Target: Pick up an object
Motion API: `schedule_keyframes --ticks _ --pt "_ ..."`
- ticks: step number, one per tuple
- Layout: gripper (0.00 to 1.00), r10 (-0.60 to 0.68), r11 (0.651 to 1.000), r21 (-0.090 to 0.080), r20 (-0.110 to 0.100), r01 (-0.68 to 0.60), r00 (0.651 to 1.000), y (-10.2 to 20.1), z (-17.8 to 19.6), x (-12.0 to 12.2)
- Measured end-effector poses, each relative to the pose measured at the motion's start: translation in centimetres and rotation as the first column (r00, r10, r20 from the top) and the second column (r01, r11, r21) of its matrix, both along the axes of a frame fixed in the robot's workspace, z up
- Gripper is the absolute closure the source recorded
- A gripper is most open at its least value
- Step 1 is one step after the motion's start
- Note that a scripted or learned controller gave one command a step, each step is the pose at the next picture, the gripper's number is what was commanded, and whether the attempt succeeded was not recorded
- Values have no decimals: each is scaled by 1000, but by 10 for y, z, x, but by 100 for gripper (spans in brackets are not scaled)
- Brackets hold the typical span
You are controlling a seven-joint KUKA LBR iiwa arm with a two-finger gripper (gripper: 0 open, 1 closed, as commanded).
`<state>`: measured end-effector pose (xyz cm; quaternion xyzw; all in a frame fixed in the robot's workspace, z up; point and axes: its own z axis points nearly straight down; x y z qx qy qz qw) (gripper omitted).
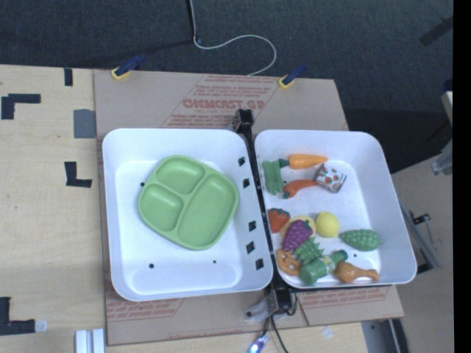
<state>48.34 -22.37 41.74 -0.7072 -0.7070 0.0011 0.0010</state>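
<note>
Toy food crowds the right bin (383, 168): carrot (307, 160), lemon (327, 224), grapes (296, 234). Left of it, a green divided plate (189, 201). Cardboard (221, 101) lettering above reads backwards, hard to decipher. Pincer's state: can't tell.

— Reading anything off the flat brown cardboard sheet (221, 98) under the bins?

— Making out red block lettering, upside down along the far edge, seemingly "CHEMCAST GP". Getting nothing from the smaller red line beside it: too blurred.

— Spotting any other print, numbers or labels?

— Finding none legible elsewhere.
</note>
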Motion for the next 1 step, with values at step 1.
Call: schedule_keyframes --ticks 1 --pt "100 3 1000 -2 3 -3 1000 0 12 1"
